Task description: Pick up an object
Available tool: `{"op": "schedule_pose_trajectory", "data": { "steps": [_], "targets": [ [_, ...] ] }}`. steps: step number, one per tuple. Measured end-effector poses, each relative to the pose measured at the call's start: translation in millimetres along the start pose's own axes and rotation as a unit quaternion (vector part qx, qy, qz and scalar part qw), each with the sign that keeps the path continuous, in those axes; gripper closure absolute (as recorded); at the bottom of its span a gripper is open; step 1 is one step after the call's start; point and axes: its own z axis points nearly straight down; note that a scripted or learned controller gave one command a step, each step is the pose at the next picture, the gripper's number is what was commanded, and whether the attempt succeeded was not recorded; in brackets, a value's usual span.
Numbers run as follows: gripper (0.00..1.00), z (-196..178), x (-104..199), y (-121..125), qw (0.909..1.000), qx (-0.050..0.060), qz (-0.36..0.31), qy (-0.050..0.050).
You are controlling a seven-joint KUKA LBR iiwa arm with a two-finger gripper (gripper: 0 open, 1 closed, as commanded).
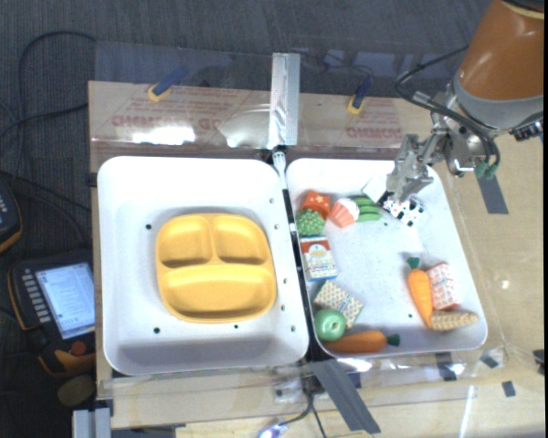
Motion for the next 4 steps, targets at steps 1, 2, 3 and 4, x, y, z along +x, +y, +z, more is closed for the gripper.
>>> {"op": "schedule_pose_trajectory", "data": {
  "steps": [1,2,3,4],
  "targets": [
    [1.0,13.3,-28.0,62.7,0.9999,0.0,-0.013,0.001],
    [1.0,3.1,-29.3,64.0,0.9999,0.0,-0.013,-0.002],
    [1.0,138.4,-26.7,24.9,0.991,0.001,-0.134,0.002],
    [1.0,44.9,-47.7,90.6,0.9923,0.0,-0.124,-0.001]
  ]
}}
